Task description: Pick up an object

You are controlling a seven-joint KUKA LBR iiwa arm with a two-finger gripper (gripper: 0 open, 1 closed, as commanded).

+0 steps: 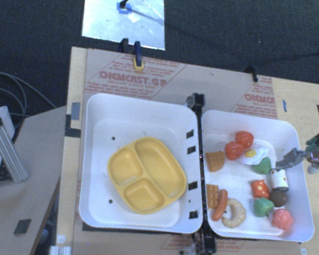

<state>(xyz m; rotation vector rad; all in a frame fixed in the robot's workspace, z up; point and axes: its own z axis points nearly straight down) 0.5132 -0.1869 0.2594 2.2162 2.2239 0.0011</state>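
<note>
The gripper reaches in over the right rim of the right bin, its grey tip slanting down and to the left across the bin's right-hand side. Whether it is open or closed cannot be told from this view, and nothing is visibly held in it.

All the candidates for picking lie in that right bin. The nearest is a small white can with a red band, just beside the tip and below it in the view. It seems to lie tilted, its long axis running roughly up and down the picture. A green toy piece sits just to the tip's left, touching the fried egg. Below the can a brown ball touches or nearly touches it, and an orange piece sits close on its left, so the can is crowded on two sides.

The coming move probably calls for a short shift down the view and a descent over the can. The left bin, with its yellow divided tray, lies well apart from the gripper.
</note>
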